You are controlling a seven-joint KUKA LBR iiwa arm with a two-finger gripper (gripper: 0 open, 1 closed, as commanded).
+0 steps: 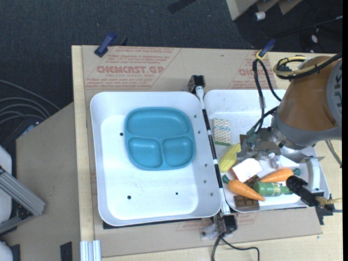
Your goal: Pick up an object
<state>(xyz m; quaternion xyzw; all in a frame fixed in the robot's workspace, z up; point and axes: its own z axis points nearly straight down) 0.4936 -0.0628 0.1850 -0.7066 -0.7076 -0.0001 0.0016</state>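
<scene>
Orange-banded and grey, the arm [310,105] leans over the right bin [231,99], its hand [261,144] low among a corn cob [229,155], two carrots [246,189], a white block [247,169] and a green bottle [272,188]; its grip I cannot tell. A blue divided plate [159,137] lies in the left bin [109,162].

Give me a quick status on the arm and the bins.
Claw low in right bin, over the toy pile. Nothing seen held. Corn, carrots crowd below. Blue tray alone in left bin.
</scene>
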